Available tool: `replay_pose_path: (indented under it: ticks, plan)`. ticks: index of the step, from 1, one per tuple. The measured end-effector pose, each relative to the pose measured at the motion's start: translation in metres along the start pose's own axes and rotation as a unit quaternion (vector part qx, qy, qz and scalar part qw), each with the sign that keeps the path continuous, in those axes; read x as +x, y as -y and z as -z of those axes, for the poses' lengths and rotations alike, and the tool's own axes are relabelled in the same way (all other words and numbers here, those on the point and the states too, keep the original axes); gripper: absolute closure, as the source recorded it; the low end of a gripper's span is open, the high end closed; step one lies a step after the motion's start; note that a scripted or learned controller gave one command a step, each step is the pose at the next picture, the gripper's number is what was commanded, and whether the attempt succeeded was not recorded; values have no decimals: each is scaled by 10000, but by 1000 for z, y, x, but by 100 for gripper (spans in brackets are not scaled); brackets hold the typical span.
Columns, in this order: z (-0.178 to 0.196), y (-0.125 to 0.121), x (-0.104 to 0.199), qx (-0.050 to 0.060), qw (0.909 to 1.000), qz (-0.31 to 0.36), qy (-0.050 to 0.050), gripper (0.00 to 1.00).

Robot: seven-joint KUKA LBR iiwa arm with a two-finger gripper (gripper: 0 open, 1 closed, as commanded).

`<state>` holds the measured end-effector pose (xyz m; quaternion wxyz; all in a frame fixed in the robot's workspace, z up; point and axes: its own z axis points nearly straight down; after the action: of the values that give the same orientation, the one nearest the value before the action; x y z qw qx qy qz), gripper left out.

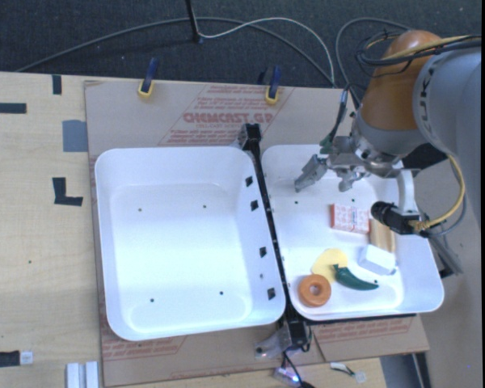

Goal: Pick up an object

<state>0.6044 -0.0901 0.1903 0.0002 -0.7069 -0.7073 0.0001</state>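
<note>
A: What's the biggest thing here?
B: The cardboard sheet under both bins, held by two blue-and-yellow clamps at its far edge. Red print on it reads roughly "CHEMCAST"; the smaller lines are too blurred to read.
A: And the bins?
B: The left bin and the right bin sit side by side, touching along a black seam with clips.
A: The arm?
B: The grey arm with its orange band reaches over the right bin's far end. The gripper hangs there with its two fingers spread apart and nothing between them, above bare bin floor.
A: Where are the objects?
B: All in the right bin's near half. A small red-and-white packet has printing too small to read. Beside it lies a tan wooden block, then a white block. Nearer the front lie a yellow piece, a green pepper and an orange ring, close together.
</note>
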Motion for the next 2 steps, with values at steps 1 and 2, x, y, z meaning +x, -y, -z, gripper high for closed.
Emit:
replay_pose_path:
  ticks: [1, 2]
  plan:
    - [10, 0, 0, 0, 10000, 2, 0, 100]
    - [65, 56, 58, -26, 10000, 22, -5, 100]
